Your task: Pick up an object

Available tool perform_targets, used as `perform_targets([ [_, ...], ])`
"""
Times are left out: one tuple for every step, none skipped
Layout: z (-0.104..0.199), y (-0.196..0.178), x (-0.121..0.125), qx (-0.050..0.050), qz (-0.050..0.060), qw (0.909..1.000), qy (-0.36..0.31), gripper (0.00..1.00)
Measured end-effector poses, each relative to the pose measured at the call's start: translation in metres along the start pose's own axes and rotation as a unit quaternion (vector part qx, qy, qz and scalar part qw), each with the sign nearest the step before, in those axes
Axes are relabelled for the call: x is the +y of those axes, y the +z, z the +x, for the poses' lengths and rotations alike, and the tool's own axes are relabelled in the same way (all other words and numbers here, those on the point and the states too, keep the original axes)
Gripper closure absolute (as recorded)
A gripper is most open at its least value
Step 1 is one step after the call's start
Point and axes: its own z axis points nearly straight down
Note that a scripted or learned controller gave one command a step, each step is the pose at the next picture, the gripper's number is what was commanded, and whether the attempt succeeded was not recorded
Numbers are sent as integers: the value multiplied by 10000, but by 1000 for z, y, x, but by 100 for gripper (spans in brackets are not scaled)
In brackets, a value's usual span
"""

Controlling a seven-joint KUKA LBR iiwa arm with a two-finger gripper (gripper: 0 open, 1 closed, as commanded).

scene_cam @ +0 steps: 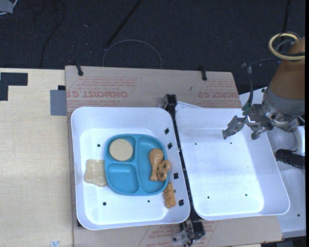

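Nearest the camera, left bin: a tan jointed piece lies on the bin floor just off the near right corner of the blue divided plate. On the plate: a round tan disc in the far left compartment, a tan pretzel-like piece in the right one. A pale flat slab touches the plate's left edge. Right bin sits alongside. Judgement: step in hand is the approach; the arm must cross the central divider and come down squarely over one item, the loose jointed piece being least hemmed in. Farthest back, gripper hovers over the right bin's far side, fingers spread apart, holding and touching nothing.
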Motion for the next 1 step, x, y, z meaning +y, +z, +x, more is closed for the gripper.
perform_targets([
  [0, 44, 0, -1, -7, 10000, 2, 0],
])
